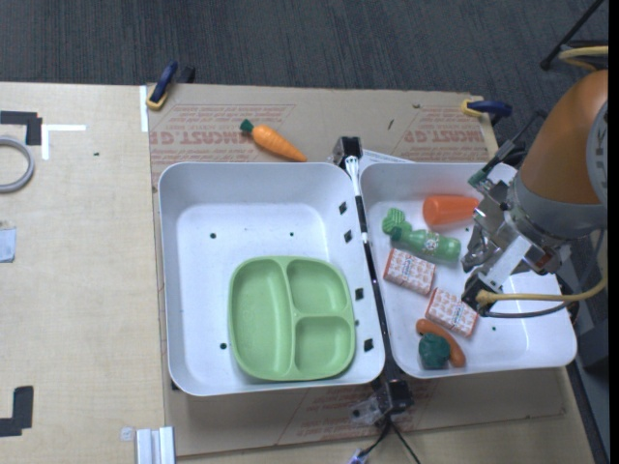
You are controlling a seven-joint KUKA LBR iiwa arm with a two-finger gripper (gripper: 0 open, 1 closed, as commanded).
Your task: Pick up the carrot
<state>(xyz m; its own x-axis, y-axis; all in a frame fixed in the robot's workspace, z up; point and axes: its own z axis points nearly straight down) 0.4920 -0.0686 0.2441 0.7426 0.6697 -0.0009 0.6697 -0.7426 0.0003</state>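
Claw: the gripper (481, 259) hung over the right bin's (542, 348) right half; whether it was open or closed could not be told, and nothing showed in it.
Nearest items: two red-and-white cartons (410, 271) (452, 311), a green bottle (422, 239), and an orange cup (450, 209).
Front corner: a small orange-and-green toy vegetable (438, 346).
Left bin (193, 220): held a green divided plate (290, 317).
Carrot (273, 140): lay on the cardboard (406, 129) behind the left bin, well apart from the claw.

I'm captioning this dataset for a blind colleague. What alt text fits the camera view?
A carrot lies on cardboard behind two white bins, while the gripper hovers over the right bin of toy food. The left bin holds a green divided plate.
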